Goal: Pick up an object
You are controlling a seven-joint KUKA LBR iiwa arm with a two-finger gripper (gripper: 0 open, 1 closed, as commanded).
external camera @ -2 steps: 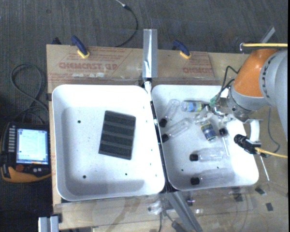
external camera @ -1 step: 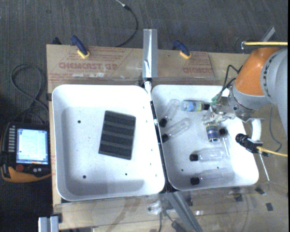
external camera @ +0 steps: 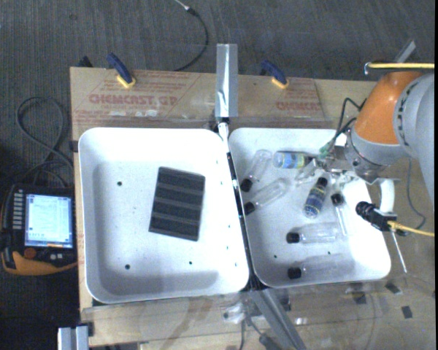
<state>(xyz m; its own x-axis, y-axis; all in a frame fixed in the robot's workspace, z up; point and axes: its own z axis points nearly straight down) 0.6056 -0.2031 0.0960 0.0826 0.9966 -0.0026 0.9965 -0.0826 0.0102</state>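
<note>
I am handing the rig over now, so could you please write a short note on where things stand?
Gripper: over the right bin, near its far side, among the bottles; nothing seen in its grip.
Things: several clear bottles in the right bin, one with a blue label just beside the gripper; a dark ridged pad in the left bin.
Done: nothing lifted.
Left: grasp and raise one object.

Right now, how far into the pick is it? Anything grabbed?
Done: the arm has reached over the right bin, the gripper at its upper right among the clear bottles. In hand: nothing visibly held; a dark-capped bottle lies just below it. Left: grasp and lift. The dark ribbed pad sits in the left bin.
</note>
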